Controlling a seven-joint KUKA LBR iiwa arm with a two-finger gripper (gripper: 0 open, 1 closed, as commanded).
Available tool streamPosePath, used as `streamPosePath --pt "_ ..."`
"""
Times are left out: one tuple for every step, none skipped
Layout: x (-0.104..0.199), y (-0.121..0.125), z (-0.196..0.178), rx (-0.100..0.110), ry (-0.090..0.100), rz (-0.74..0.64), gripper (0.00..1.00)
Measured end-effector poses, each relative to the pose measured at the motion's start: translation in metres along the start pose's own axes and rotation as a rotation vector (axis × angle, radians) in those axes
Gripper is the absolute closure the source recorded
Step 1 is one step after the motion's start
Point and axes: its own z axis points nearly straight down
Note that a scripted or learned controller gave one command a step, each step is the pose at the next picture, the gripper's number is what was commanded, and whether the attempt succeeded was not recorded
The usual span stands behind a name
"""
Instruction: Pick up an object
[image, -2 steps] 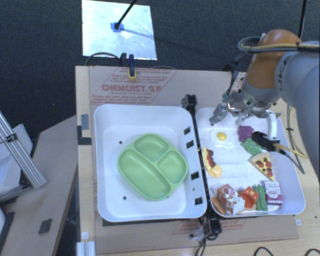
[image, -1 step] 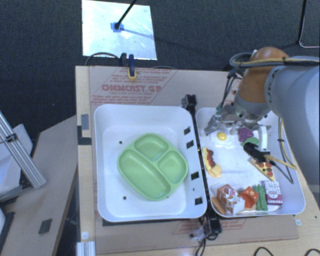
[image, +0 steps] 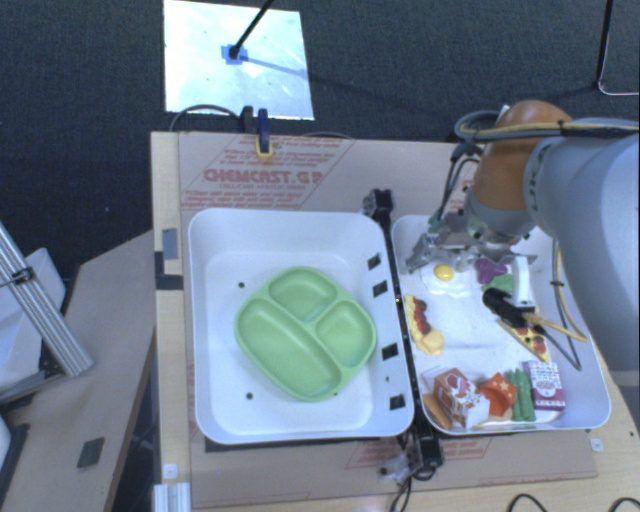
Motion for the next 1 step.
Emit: streamPosePath --pt "-0.0001 0.0013 -0.012 -0.004 0.0 0.001 1.0"
